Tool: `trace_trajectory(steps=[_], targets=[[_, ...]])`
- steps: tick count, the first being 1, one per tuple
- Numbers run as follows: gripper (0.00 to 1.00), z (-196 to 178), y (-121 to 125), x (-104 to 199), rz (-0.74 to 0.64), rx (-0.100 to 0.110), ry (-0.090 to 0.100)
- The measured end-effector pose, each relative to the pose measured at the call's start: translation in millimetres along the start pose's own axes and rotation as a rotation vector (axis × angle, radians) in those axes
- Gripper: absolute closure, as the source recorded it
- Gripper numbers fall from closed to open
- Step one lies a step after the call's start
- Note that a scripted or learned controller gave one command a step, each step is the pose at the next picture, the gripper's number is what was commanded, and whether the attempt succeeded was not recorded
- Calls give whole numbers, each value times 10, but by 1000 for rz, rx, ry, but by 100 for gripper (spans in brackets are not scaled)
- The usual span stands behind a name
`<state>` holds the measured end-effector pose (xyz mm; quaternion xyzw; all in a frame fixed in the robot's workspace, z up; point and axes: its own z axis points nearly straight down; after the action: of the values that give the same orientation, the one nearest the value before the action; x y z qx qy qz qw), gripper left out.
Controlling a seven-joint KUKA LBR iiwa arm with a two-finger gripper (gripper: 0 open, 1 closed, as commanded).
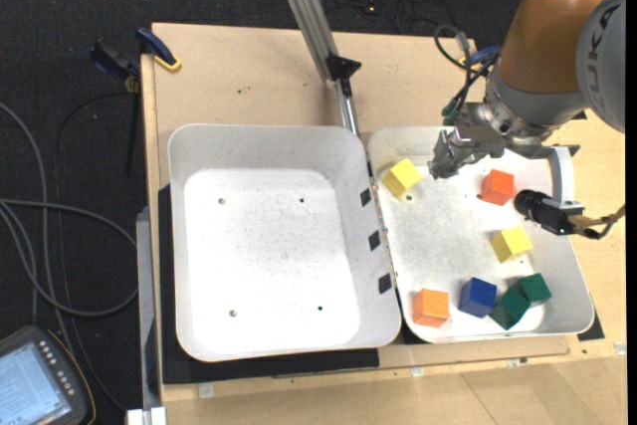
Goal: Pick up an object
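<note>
My gripper hangs over the back of the right bin, just right of a yellow block and left of an orange-red block. Nothing shows between its fingers. A second yellow block lies mid-right. Along the front lie an orange block, a blue block and two green blocks.
The left bin sits beside the right one, their rims touching at the middle. A slanted metal pole rises behind the bins. A blue-and-yellow clamp grips the board's back left corner.
</note>
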<state>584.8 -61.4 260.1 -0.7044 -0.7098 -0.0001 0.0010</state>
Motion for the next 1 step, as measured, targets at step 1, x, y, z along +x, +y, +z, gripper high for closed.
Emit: trace_trajectory(steps=[1], targets=[[100, 68, -186, 614, -2, 1, 1]])
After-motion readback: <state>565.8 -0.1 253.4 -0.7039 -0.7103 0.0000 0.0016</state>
